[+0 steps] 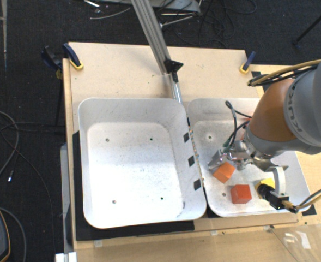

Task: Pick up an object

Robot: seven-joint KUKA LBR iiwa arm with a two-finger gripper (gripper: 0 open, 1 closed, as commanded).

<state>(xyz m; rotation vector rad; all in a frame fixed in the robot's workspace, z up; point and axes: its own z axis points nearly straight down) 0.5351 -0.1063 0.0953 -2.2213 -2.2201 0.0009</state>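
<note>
In the right bin (214, 127), an orange block (223, 173) lies tilted near the middle. A red block (241, 194) rests a little to its right, closer to the front rim. My gripper (227, 158) reaches in from the right and hangs low over the bin, directly at the orange block's upper edge. The gripper's metal parts hide where it meets the block, so I cannot tell whether they touch. The red block lies apart from the gripper.
The left bin (95, 119) stands beside the right one, and their walls meet along a ridge with black tabs (192, 160). A slanted metal pole (152, 29) rises from the back of the bench. The bulky arm (291, 113) overhangs the right bin's right side.
</note>
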